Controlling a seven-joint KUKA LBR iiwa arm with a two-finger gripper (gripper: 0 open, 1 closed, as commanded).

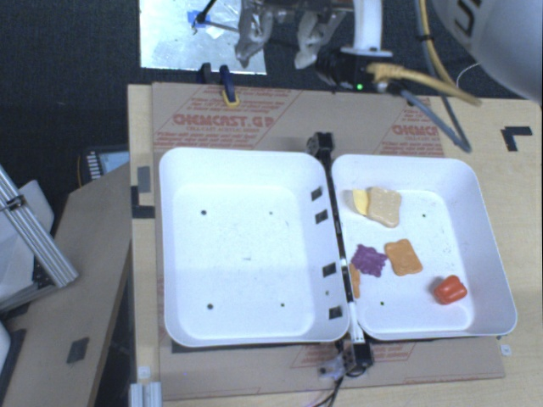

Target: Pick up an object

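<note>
My gripper [280,47] hangs high above the bench's far edge, well behind both bins. Its two fingers [251,39] are spread apart and open, with nothing between them. The right bin [479,219] holds the objects: a tan bread slice [385,207] overlapping a yellow piece [361,200], a purple lump [369,259], an orange toast-like piece [404,258] and a red-orange item [450,290]. A thin orange sliver [355,283] lies against the divider wall.
The left bin [178,227] sits beside the right one, on a brown cardboard sheet [229,117]. A shiny metal plate [182,19] lies behind the bench under the gripper. Yellow and grey cables [424,83] run off to the right.
</note>
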